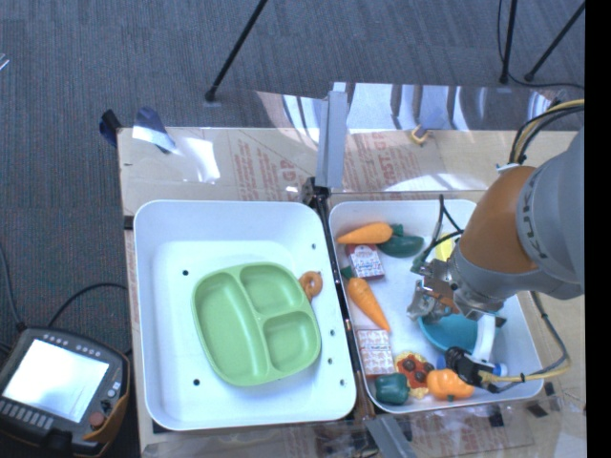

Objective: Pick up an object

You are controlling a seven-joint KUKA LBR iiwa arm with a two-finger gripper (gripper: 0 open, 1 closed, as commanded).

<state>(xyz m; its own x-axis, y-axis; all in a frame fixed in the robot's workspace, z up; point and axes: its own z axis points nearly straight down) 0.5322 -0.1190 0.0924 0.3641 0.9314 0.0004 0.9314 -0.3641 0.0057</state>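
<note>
My gripper [429, 301] hangs low over the middle of the right bin [506, 351], at the left rim of a blue bowl [454, 331]. The grey arm with its orange band [496, 227] covers the bin's right side. To the gripper's left lie two carrots [368, 234] [368, 302], a dark green pepper [403, 245] and a small red-and-white box [367, 261]. Near the front edge are a flat packet [374, 350], a pizza slice [413, 365], a green pepper [391, 387] and an orange pepper [445, 383]. A yellow thing [441, 249] peeks out behind the wrist.
The left bin [162, 256] holds a green divided plate [256, 322] with a small brown doughnut [310, 282] at its right edge. A grey post [329, 141] stands behind the wall between the bins. A teach pendant [57, 380] lies on the floor at lower left.
</note>
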